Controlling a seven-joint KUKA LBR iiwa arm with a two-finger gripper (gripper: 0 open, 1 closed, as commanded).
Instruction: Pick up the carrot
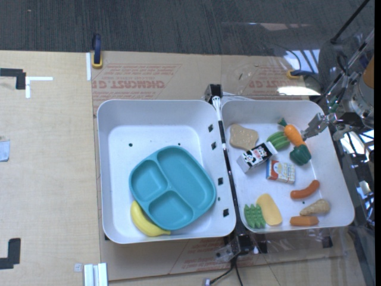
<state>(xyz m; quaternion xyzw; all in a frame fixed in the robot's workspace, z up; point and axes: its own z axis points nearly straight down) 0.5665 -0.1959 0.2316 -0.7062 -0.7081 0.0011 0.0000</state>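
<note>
Carrot (293,135) lies at the upper right of the right bin (342,186), touching the end effector (311,129), whose grip I cannot tell; a cow-print milk carton (257,156) sits lower left.

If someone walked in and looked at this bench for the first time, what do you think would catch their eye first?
Probably the big teal divided plate in the left bin, with a banana tucked at its lower-left edge. Next, the right bin's clutter of toy food, where the orange carrot lies near the top right beside a green vegetable. The gripper hangs just right of the carrot.
</note>
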